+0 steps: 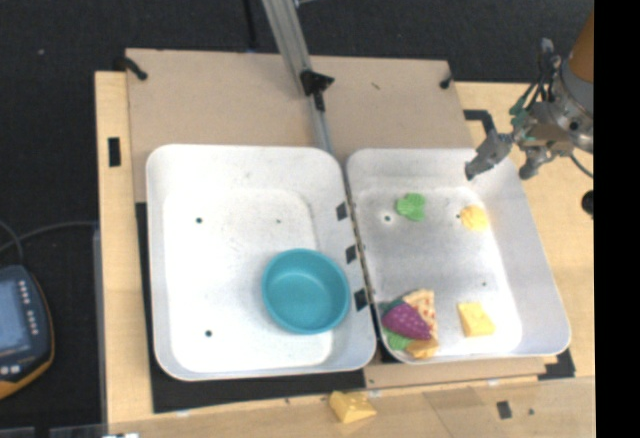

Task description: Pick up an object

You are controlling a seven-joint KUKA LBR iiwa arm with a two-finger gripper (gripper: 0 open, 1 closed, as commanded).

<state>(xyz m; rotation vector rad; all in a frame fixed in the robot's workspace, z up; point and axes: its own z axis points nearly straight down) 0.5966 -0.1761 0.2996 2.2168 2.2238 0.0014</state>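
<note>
Several small objects lie in the right bin (540,276). Green piece (410,206) sits toward the far side, left of centre. Small yellow piece (473,218) lies to its right, apart from it. Yellow block (476,319) rests near the front right. Purple grape-like bunch (408,320) sits in the front left corner, touching a tan wedge (422,305) with dots on it; a further orange-yellow bit shows just under them at the bin's rim.

Gripper (505,154) hangs over the far right corner of the right bin, well apart from every piece. Two dark fingers (484,158) spread apart, one toward the bin's middle, the other toward its right edge; nothing between them. Wrist and cabling reach in from the right.

Left bin (180,196) holds a blue bowl (303,290), upright, near its front right corner. Two bins touch along a central seam with black clips.

One yellow wedge (352,407) lies outside the bins on the worktop (250,416) at the front. Slanted metal rail (280,11) runs from the top down to the seam between bins. Handheld control pendant (18,326) sits at far left.
</note>
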